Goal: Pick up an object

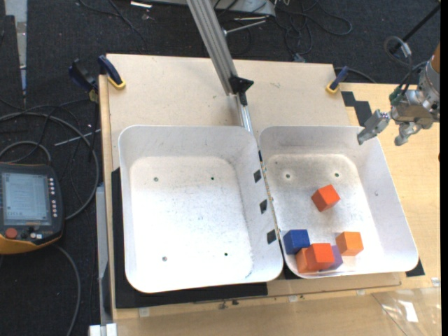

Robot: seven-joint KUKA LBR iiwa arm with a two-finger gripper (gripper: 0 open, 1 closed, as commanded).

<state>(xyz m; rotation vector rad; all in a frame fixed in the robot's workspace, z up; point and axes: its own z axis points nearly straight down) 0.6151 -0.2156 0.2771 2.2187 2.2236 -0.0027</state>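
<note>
Orange plastic cubes point(325, 197) and blue cube point(296, 240) in right white bin point(392, 208); jaws point(387, 127) spread open, empty, above its far rim.

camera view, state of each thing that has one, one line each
two-finger gripper: open, holding nothing, above the right bin's far right rim
lone orange block: loose, mid right bin
blue block: near corner, beside the orange and purple blocks
small orange block: near rim
left white bin: flat on bench

Grey metal tool point(386, 128), two slim fingers, dark cable looped above.
</note>
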